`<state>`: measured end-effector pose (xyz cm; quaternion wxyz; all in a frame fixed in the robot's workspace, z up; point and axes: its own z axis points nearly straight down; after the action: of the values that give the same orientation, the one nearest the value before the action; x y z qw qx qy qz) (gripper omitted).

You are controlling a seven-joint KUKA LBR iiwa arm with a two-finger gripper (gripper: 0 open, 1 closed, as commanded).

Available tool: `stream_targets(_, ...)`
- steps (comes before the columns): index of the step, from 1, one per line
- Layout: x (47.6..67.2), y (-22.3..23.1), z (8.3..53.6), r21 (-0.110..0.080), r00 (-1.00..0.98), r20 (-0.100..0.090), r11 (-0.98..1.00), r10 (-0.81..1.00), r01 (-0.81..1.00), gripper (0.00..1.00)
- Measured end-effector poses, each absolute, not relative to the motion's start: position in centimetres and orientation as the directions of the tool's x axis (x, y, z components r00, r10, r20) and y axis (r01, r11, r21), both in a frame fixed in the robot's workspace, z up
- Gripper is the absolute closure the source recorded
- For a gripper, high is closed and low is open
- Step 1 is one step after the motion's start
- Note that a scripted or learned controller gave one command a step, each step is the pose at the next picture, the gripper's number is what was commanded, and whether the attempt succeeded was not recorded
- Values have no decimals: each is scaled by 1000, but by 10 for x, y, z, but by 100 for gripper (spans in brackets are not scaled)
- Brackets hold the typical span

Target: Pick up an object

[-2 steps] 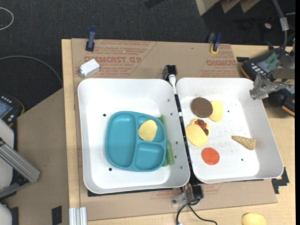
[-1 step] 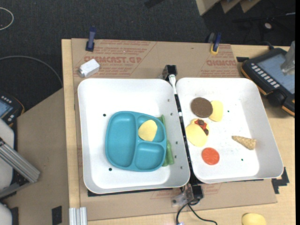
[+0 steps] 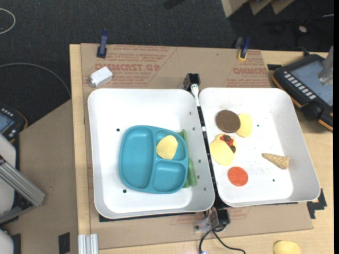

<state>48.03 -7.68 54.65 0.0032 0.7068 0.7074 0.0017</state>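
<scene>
The right bin (image 3: 296, 142) holds several small toy foods. A brown round cookie (image 3: 228, 120) lies at its upper left, touching a pale yellow piece (image 3: 244, 125). Below them sits a yellow lump (image 3: 222, 152) with a small red and brown bit on top. An orange-red disc (image 3: 238, 176) lies lower down, and a tan wedge (image 3: 276, 161) lies apart to the right. In the left bin (image 3: 106, 115) rests a blue divided plate (image 3: 140, 160) with a yellow piece (image 3: 167, 147) in its upper right compartment. A green strip (image 3: 189, 169) pokes out along the plate's right side.
A black handheld device (image 3: 302, 84) lies beyond the right bin's far right corner. A small white block (image 3: 100, 76) sits on the cardboard behind the left bin. Two clamps (image 3: 102, 44) (image 3: 243, 47) hold the cardboard's far edge. A yellow object (image 3: 286, 247) lies at the bottom right.
</scene>
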Motion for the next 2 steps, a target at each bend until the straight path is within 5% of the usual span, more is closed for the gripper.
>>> stream_targets(2,482,-77,568,16,-1,-5,1,1000,1000,100)
